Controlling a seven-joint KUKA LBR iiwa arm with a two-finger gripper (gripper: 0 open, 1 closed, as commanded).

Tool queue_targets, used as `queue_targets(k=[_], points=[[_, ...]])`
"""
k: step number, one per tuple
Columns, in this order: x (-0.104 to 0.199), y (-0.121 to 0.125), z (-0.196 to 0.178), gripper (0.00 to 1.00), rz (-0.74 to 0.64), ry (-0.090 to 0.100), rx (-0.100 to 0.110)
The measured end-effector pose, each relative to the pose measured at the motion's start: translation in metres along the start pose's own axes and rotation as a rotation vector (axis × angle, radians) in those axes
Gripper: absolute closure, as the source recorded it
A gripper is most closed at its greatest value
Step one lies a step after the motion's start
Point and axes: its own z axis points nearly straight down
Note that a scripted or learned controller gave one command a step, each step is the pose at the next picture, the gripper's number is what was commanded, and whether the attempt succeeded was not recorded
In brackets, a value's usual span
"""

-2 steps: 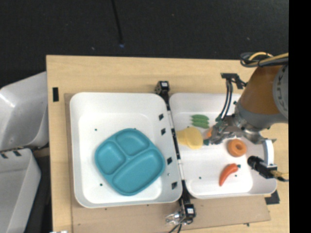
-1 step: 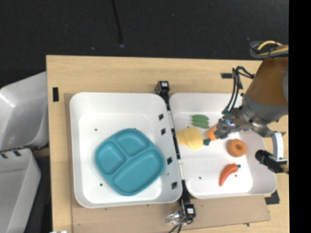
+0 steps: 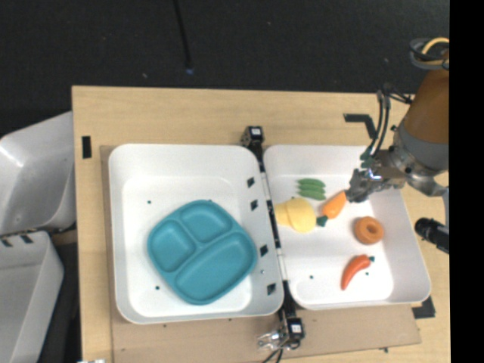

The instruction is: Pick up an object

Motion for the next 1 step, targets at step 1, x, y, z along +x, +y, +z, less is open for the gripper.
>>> queue_targets(k=[1], points=[[0.0484, 0.0294, 0.0091, 1.00, -0.003, 0.002, 0.005]])
